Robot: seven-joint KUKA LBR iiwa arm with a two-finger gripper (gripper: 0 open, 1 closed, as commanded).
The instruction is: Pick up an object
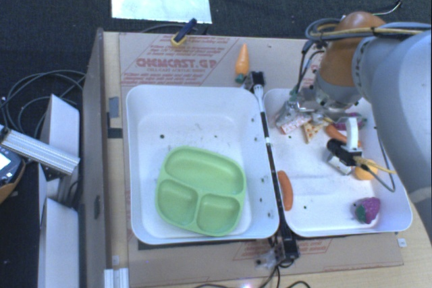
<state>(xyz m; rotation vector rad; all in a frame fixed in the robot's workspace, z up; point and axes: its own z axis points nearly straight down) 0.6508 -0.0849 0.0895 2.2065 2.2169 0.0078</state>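
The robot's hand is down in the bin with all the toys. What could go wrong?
The hand is low over a tight cluster at the back of the right white bin: a pale printed card and a tan wedge-shaped piece. It might nudge them away or catch two together. It is also near the bin's wall and could bump it.

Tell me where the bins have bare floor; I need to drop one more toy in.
Left bin: bare floor above the green tray. Right bin: a patch between orange sausage and purple toy. Crowded under the gripper.
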